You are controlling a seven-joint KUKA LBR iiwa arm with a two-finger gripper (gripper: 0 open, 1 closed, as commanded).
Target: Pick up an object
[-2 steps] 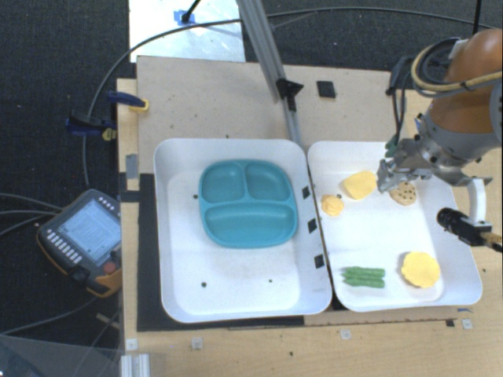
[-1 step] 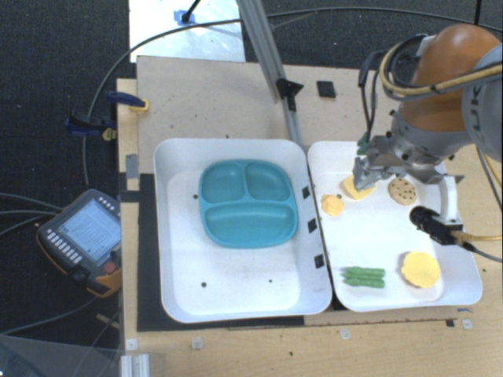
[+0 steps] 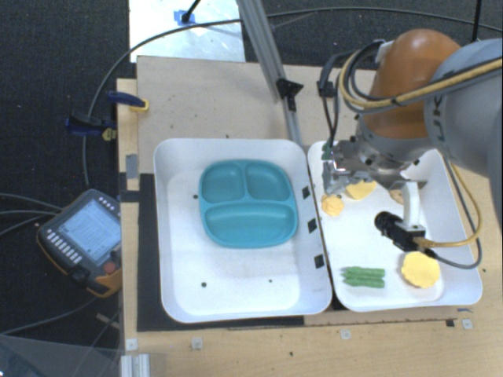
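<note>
My gripper [image 3: 335, 181] hangs low over the far left part of the right bin [image 3: 464, 285]. Just below it in the view lies a small yellow piece [image 3: 333, 206], apart from the gripper. A second pale yellow piece [image 3: 361, 189] lies right beside the gripper, partly covered by the wrist. Near the bin's front sit a bunch of green beans [image 3: 363, 276] and a round yellow piece [image 3: 420, 269]. Nothing shows as held.
The left bin [image 3: 177, 289] bears a teal divided plate [image 3: 247, 204]. The wall between the two bins runs just left of the gripper. Cables arc over the bench's back, and a handheld control unit [image 3: 82, 238] lies off the bench at left.
</note>
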